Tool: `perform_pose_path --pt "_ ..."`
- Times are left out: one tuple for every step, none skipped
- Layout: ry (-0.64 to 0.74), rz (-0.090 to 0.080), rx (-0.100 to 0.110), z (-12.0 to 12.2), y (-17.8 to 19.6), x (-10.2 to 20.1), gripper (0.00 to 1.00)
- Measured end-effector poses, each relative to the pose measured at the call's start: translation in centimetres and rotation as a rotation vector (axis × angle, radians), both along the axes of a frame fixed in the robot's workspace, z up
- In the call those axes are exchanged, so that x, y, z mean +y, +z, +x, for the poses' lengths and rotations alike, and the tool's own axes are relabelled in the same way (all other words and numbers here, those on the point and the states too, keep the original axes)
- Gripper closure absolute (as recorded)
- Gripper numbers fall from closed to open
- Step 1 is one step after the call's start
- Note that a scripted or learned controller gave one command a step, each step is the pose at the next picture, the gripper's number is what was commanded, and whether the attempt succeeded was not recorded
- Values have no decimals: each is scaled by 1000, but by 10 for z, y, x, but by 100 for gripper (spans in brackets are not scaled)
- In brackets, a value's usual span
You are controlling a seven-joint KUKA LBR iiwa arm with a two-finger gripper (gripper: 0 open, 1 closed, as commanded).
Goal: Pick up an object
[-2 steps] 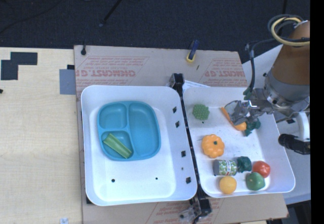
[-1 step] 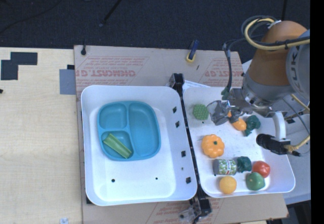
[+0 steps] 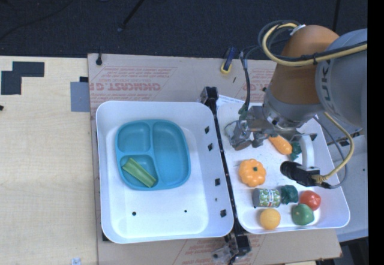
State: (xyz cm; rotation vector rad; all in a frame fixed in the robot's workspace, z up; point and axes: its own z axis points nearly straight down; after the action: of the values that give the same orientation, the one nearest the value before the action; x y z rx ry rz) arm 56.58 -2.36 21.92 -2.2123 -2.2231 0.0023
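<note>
The grey arm's two-finger gripper (image 3: 242, 138) hung low over the right shallow white plastic bin (image 3: 336, 213), its fingers too blurred to tell whether apart or together. Just below sat a ribbed orange toy pumpkin (image 3: 252, 172), with a smooth orange carrot (image 3: 280, 144) near. In the left bin (image 3: 114, 210), a glossy blue divided plate (image 3: 153, 153) held a green wedge (image 3: 138, 172).

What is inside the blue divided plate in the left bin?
The blue divided plate holds one green vegetable piece, lying in its lower-left compartment. The other two compartments show bare blue. Whatever lies under the plate is covered.
</note>
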Motion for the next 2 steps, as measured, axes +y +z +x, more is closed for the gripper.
perform_pose_path --pt "0 -1 -1 11 -8 55 100" --pt "-1 -1 -2 16 -2 97 100"
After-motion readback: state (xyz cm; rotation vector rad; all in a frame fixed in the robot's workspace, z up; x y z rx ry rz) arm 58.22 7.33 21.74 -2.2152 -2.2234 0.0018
